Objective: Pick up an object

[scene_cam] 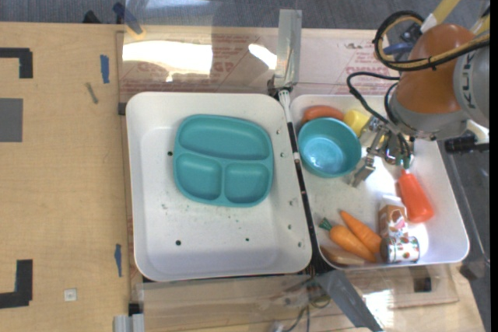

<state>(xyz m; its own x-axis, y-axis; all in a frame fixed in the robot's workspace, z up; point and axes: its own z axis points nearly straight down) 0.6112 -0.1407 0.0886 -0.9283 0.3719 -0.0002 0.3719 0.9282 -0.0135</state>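
Orange plastic, smooth and rigid, the toy bottle (415,198) lies just below and right of my gripper (379,154) in the right bin (455,198); I judge it light but slippery, best pinched across its narrow body. I cannot tell how wide the pincer stands. Just left of it sits the blue bowl (327,147), which could foul a finger; the yellow piece (357,120) lies above-left. Further below are the toy carrots (354,235) and a small patterned can (401,247).
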